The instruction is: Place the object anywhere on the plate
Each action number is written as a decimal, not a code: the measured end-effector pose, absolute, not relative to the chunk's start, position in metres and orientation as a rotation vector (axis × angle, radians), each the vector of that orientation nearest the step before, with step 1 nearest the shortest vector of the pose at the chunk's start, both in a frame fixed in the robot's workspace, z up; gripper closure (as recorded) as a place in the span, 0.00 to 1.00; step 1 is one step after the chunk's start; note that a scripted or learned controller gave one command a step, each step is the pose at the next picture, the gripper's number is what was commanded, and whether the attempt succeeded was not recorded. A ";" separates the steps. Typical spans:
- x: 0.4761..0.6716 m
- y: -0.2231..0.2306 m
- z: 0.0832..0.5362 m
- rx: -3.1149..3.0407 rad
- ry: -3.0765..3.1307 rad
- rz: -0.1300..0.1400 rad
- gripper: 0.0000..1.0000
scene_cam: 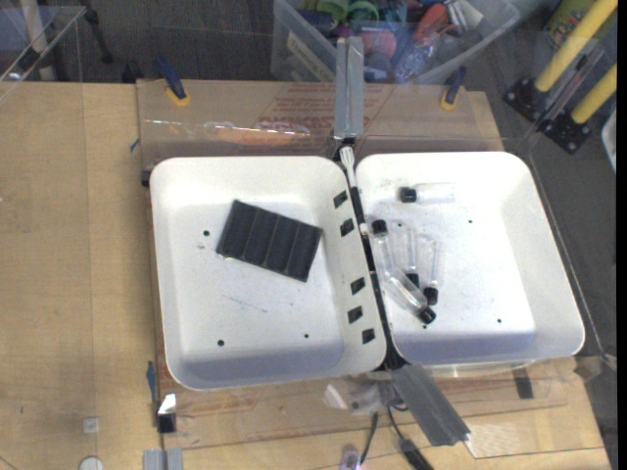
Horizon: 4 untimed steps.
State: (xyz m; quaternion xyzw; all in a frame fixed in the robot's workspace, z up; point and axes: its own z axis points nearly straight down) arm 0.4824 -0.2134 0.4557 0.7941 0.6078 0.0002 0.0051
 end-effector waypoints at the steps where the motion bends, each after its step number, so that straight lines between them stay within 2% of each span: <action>1: 0.483 -0.214 0.466 2.483 1.902 0.001 1.00; 2: 0.484 -0.213 0.466 2.482 1.903 0.001 0.00; 3: 0.485 -0.213 0.477 2.479 1.902 0.001 1.00; 4: 0.485 -0.213 0.476 2.478 1.903 0.001 0.00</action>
